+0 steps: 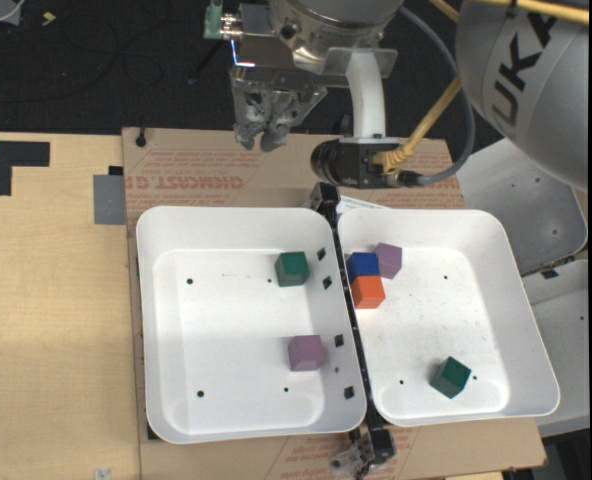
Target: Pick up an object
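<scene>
Large dark letters "UK" can be read on the grey arm (536, 68) at the upper right of the frame; they are cut off by the arm's curve and sit tilted. Red print runs along the cardboard sheet (206, 173) above the bins, upside down and too blurred to read for certain. More red print shows on the cardboard's lower edge, also unreadable.

Two shallow white plastic bins, left (166, 318) and right (521, 308): smooth, slight sheen, right floor speckled. Small coloured cubes, e.g. green cube (292, 268) and orange cube (368, 291): matt. Brown cardboard sheet (196, 173) under bins: matt, printed. Pale wood-grain benchtop (51, 308): smooth. Grey metal gripper (266, 133): dull.
</scene>
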`<state>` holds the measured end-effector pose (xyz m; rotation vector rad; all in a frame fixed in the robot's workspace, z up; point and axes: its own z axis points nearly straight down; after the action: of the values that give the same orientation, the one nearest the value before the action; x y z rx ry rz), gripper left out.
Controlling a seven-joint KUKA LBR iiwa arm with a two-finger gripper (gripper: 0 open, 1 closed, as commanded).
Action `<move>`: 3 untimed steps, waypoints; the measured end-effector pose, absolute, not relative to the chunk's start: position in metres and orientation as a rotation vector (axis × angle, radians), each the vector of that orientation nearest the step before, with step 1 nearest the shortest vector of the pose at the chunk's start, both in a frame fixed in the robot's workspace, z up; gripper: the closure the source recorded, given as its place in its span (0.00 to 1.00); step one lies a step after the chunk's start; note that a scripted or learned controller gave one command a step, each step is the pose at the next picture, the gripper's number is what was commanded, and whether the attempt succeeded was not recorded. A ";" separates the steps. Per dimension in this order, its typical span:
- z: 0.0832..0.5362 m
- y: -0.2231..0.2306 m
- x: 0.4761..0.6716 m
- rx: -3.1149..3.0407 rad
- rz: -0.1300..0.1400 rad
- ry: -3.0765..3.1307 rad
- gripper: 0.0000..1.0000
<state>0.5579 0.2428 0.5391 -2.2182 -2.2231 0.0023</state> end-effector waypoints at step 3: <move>0.537 0.244 0.475 -2.210 0.008 -2.229 1.00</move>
<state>0.4753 0.2443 0.5369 -2.2103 -2.2291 0.0079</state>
